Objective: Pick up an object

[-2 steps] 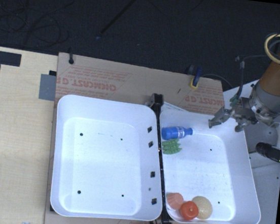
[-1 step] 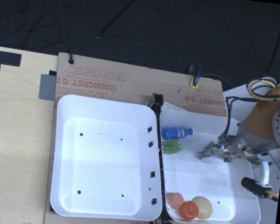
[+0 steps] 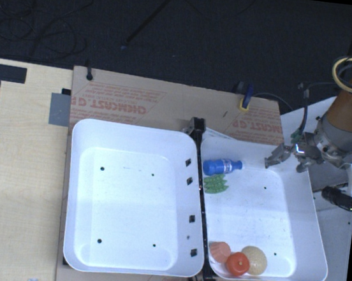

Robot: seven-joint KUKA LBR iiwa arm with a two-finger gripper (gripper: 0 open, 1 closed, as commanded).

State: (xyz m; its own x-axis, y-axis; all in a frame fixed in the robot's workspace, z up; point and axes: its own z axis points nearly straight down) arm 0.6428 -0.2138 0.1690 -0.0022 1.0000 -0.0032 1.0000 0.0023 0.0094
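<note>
The right bin (image 3: 292,235) holds a blue bottle (image 3: 221,167) lying near its far left corner, with a small green object (image 3: 215,185) just in front of it. At the bin's near edge sit a pink piece (image 3: 219,250), a red round object (image 3: 237,263) and a pale yellow ball (image 3: 254,259), close together. My gripper (image 3: 292,157) hangs over the bin's far right rim, well right of the bottle, open with nothing between its fingers.
The left bin (image 3: 77,156) stands beside the right one, a black clip strip (image 3: 195,197) along their shared edge. Cardboard (image 3: 161,106) lies under both bins. A cable (image 3: 350,66) loops above the arm at the right.
</note>
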